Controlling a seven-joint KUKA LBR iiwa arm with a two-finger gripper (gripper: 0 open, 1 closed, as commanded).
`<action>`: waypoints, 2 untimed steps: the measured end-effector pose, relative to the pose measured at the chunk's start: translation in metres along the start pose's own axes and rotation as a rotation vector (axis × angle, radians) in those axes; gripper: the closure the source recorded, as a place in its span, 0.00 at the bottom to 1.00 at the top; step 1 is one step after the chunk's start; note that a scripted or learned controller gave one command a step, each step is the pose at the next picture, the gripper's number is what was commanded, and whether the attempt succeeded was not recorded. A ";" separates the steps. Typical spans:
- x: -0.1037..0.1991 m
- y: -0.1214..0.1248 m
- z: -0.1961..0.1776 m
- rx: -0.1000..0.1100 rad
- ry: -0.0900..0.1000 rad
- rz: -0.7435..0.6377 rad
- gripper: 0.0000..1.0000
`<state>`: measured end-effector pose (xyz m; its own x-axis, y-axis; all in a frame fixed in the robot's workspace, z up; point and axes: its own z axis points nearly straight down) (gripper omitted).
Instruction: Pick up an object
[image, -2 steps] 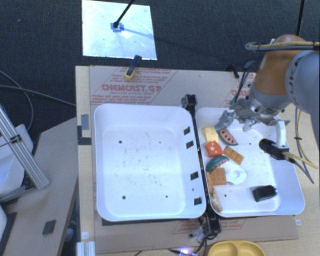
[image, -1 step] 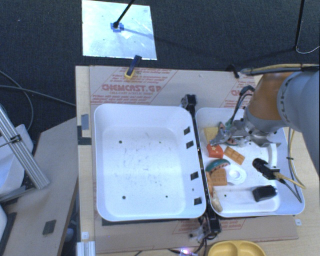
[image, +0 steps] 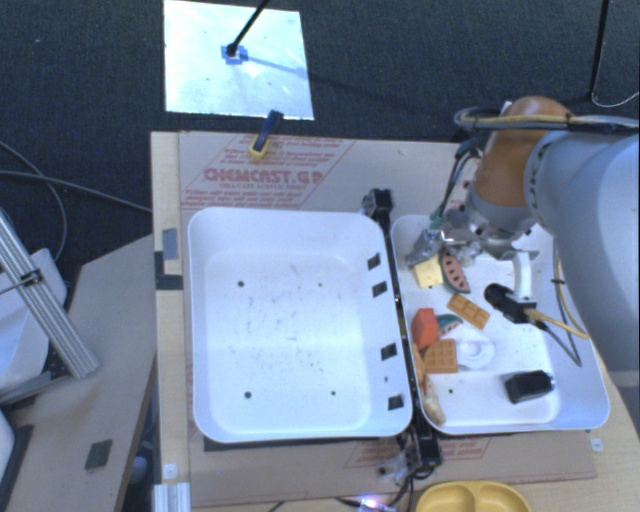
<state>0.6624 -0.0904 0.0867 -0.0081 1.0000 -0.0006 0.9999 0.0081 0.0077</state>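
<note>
Where the arm (image: 560, 190) reaches over the right bin (image: 580, 400), its claw (image: 440, 245) hangs low at the far left corner, just above a yellow wedge (image: 428, 273). Whether it is open or closed I cannot tell. Beside the wedge lies a watermelon slice (image: 452, 269).

The grey arm (image: 590, 190) reaches in from the right, its end effector (image: 437, 243) pointed down, orange-banded wrist above.

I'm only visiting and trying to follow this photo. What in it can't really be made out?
- Gripper, camera view: the arm's wrist covers it from above, so its grip can't be judged.
- Right bin: the grey arm hides its far right corner.
- Yellow dish: cut off by the bottom edge.
- Small white piece in the right bin: too pale against the bin to identify.
- Black item: too small to name.
</note>
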 end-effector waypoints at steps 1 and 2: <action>-0.008 -0.092 0.002 0.014 0.002 0.010 0.00; -0.008 -0.086 -0.010 0.003 0.000 0.007 1.00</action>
<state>0.5762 -0.0987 0.0959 -0.0011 1.0000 -0.0003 1.0000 0.0011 0.0046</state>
